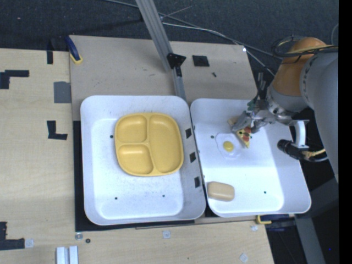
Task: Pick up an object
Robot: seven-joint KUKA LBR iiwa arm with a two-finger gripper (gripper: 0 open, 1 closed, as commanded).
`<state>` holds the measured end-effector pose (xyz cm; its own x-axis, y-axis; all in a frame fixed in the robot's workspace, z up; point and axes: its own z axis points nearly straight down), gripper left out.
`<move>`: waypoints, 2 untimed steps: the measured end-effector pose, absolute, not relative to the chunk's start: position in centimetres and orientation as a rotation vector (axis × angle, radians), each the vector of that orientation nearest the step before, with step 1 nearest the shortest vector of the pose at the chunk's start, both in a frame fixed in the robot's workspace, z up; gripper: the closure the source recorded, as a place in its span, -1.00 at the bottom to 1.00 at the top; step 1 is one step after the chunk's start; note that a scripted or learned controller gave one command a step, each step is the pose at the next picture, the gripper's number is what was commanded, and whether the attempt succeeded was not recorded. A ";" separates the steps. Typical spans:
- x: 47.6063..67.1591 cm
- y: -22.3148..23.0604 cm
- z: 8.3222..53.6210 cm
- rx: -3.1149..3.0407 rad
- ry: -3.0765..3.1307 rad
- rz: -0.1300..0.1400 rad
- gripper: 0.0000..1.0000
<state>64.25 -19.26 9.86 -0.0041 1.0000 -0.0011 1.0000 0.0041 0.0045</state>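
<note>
My gripper [245, 128] hangs over the back half of the right bin [286, 202], its fingers pointing down and left. A small red and yellow object [245, 136] shows right at the fingertips; whether it is between them I cannot tell. Just to its left on the bin floor lies a clear piece with a yellow centre [228, 146]. A tan oblong block [220, 191] rests near the right bin's front left corner. A yellow divided plate [149, 144] lies in the left bin [99, 197].
The grey arm with its orange band [297, 65] reaches in from the right above the right bin's far edge. A slanted metal pole [157, 26] stands behind the bins. Cables trail across the dark floor at the back.
</note>
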 end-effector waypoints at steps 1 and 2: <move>63.9 -19.0 14.1 2.219 2.223 0.001 1.00; 63.9 -19.8 19.9 2.217 2.220 0.003 1.00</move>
